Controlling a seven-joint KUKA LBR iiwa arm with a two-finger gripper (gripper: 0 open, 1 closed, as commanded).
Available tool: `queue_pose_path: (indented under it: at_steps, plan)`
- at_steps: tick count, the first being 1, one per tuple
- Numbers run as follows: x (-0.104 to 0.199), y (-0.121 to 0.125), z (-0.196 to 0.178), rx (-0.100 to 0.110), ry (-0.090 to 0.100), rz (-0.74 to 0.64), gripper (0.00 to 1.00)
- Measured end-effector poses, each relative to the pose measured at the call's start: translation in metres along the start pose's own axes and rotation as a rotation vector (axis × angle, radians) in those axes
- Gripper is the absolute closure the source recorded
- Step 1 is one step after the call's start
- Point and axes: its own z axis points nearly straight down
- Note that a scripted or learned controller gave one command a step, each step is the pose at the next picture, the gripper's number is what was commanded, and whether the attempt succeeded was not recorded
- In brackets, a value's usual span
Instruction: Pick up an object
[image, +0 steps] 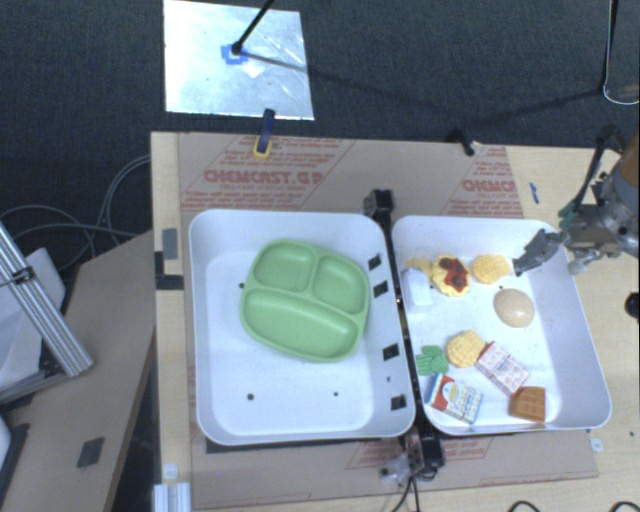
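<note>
— two white bins sit side by side; what's around them?
— a foil sheet (238, 58) lies beyond the bench, cables to the left. nothing covers the food.
— contents?
— left bin (215, 300) holds a green divided tray (304, 299). right bin (585, 350) holds an egg (514, 307), two waffles, a pizza slice (451, 274), small packets and a toast piece.
— gripper (538, 250)?
— above the right bin's far edge, near the egg, holding nothing; finger spread, can't tell.
</note>
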Motion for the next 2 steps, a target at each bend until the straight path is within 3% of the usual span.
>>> queue_pose_path:
  at_steps: [1, 2]
  plan:
    - [0.000, 0.002, -0.006, -0.010, -0.002, -0.003, 0.00]
    - [0.000, 0.005, 0.056, -0.008, -0.001, -0.001, 0.00]
